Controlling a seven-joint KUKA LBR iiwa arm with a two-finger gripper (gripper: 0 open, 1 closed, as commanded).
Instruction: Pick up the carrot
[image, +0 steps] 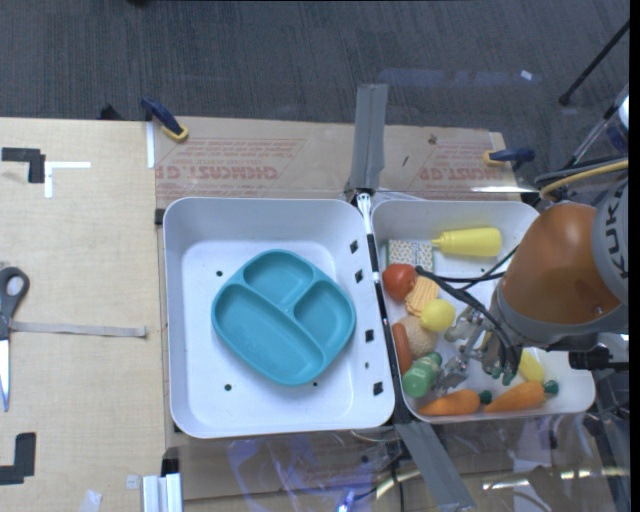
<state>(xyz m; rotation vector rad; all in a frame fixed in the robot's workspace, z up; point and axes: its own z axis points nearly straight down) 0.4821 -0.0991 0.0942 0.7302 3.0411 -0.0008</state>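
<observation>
Two orange carrots lie along the front wall of the right bin (520, 215): one carrot (452, 403) near the front middle, the other carrot (518, 396) to its right with a green stem end. My gripper (463, 365) hangs low in the bin just behind and above them, among the toy foods. The orange-banded wrist (555, 265) covers the bin's right side. Nothing shows as held.
Around the gripper are a green vegetable (420, 378), a lemon (437, 316), a red tomato (398, 280), a sausage (402, 345) and a yellow bottle (470, 241). The left bin (190, 380) holds a blue divided plate (284, 316). Scissors (10, 300) lie far left.
</observation>
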